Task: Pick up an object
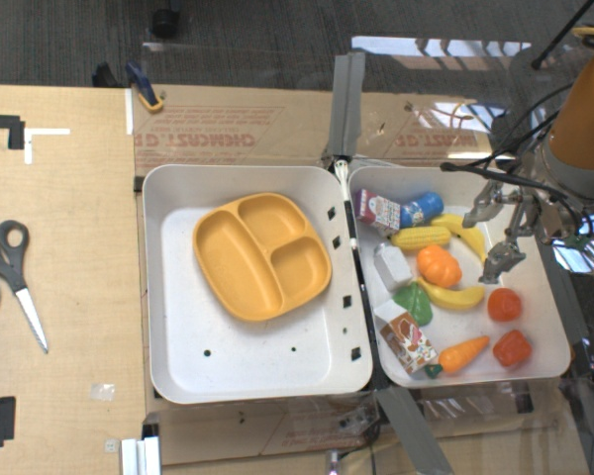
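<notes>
My gripper (492, 237) hangs over the right bin (556, 310), near its right side, with its two fingers spread open and nothing between them. Just below and left of it lie a yellow banana (456, 296), an orange fruit (439, 265) and a yellow corn cob (421, 237). A red tomato (504, 305) and a red pepper (512, 348) sit below the fingertips. Further toys in this bin: a carrot (463, 353), a green vegetable (414, 303), a brown carton (407, 342), a pink carton (380, 209), a blue bottle (421, 208) and a white block (393, 263).
The left bin (168, 325) holds a yellow divided plate (262, 254). Scissors (15, 275) lie on the wooden bench at the far left. Cables and the arm's orange band (581, 127) crowd the upper right.
</notes>
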